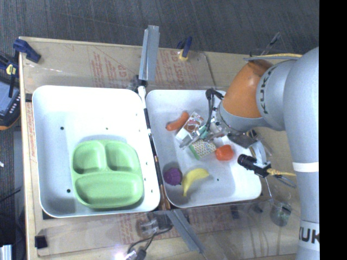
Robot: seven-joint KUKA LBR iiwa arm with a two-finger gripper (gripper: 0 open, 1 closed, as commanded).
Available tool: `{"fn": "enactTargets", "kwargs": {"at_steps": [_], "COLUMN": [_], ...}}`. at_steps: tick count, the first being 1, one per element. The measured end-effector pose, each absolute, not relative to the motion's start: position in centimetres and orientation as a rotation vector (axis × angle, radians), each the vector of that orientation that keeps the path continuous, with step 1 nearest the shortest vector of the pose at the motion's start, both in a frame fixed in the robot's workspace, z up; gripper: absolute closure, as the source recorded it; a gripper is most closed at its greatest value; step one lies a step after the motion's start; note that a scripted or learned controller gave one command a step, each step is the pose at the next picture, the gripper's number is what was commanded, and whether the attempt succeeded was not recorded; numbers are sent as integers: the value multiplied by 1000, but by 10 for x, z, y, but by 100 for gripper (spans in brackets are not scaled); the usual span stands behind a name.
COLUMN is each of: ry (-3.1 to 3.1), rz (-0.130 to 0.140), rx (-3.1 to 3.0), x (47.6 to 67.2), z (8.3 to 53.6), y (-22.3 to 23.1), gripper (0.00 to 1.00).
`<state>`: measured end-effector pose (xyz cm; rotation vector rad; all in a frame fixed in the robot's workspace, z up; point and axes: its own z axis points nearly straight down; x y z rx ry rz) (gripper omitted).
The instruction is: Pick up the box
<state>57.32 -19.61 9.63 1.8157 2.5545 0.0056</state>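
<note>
Gripper (pixel 196 136) is down in the right bin (pixel 246 191), reaching in from the bin's right side under the grey arm (pixel 295 96) with the orange band (pixel 244 93). Fingers are dark and thin, mixed into the clutter; can't tell how far apart they are or whether anything sits between them. The tips look to be at or touching the box (pixel 193 125), contact not certain.

Box: small, white and red print, lying tilted in the upper middle of the right bin, just right of the carrot (pixel 177 121). Carrot touches or nearly touches the box's left edge. Just below the box is a green-and-white mesh item (pixel 201 149), close against it. Orange-red round thing (pixel 224 153) sits right of the mesh item. Purple ball (pixel 173 175) and banana (pixel 193 179) lie lower in the bin, well apart from the box, near the bin's front-left corner.

Open floor in the right bin: a strip along the left wall between carrot and purple ball, and the lower right part past the banana. Box is away from all bin walls.

Left bin (pixel 49 107) holds a green divided tray (pixel 107 174) toward its front; bare floor behind the tray.
</note>
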Motion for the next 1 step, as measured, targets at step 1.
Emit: {"fn": "enactTargets", "kwargs": {"at_steps": [1], "ry": [2554], "rz": [2], "rx": [1811], "x": [574], "z": [108], "y": [-197], "gripper": [100]}}
